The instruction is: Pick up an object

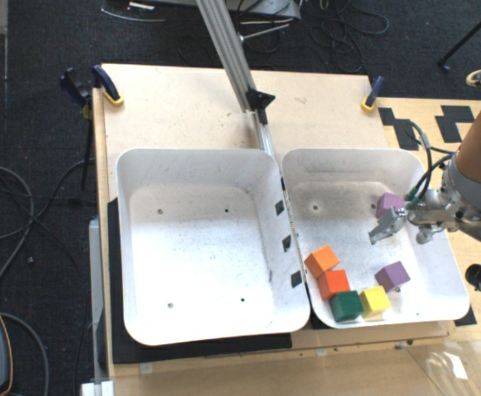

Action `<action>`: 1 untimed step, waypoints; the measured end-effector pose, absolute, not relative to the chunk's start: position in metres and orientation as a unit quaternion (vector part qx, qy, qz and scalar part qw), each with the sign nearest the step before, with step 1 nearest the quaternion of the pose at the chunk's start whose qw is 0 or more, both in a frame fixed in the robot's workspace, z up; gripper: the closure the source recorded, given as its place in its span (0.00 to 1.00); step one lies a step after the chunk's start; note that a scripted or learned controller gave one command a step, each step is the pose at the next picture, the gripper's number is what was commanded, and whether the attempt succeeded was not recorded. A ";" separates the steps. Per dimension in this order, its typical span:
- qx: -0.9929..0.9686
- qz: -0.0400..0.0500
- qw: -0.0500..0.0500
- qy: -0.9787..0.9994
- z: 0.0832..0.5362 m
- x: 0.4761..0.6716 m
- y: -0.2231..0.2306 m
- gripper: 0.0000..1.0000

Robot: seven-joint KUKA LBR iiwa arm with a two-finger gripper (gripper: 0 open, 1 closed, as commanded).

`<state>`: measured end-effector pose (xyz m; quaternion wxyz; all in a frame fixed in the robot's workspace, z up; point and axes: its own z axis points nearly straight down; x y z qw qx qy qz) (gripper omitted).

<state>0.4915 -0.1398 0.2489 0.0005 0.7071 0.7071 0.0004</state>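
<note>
Meanwhile, over the right bin [438,299], the grey arm reaches in from three o'clock with its claw [395,223] hanging just beside a purple block [389,202] at the bin's two-o'clock side. The block sits right at the upper fingertip; whether it lies between the fingers or merely behind them cannot be told, nor whether the claw is released or clenched. Toward six o'clock a cluster waits on the bin floor: two orange blocks [323,260] [333,282], a green block [346,305] and a yellow block [375,301] pressed close together, with a second purple block [393,275] slightly apart at their three o'clock. The left bin [141,188] holds none of them. By the look of it, the pick is at the approach-and-grasp stage, nothing yet lifted. The next move likely calls for centring the fingers around the upper purple block, closing firmly, then rising straight up.
</note>
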 end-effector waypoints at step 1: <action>0.708 -0.001 0.002 0.706 0.094 0.499 -0.184 0.00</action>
